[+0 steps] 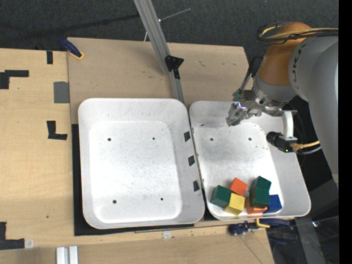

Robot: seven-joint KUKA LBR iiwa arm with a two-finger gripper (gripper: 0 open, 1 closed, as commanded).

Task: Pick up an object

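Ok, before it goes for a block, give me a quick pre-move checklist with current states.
1. Blocks reachable: ok, cluster sits in the near corner of the right bin.
2. Gripper over blocks: not ok, it is at the bin's far edge.
3. Gripper carrying nothing: cannot tell.
4. A separate target: not ok, orange block, yellow block and green blocks touch.
5. Bin floor between gripper and cluster clear: ok.

Blocks (245,197) crowd the right bin's (220,153) near corner; its middle lies open.
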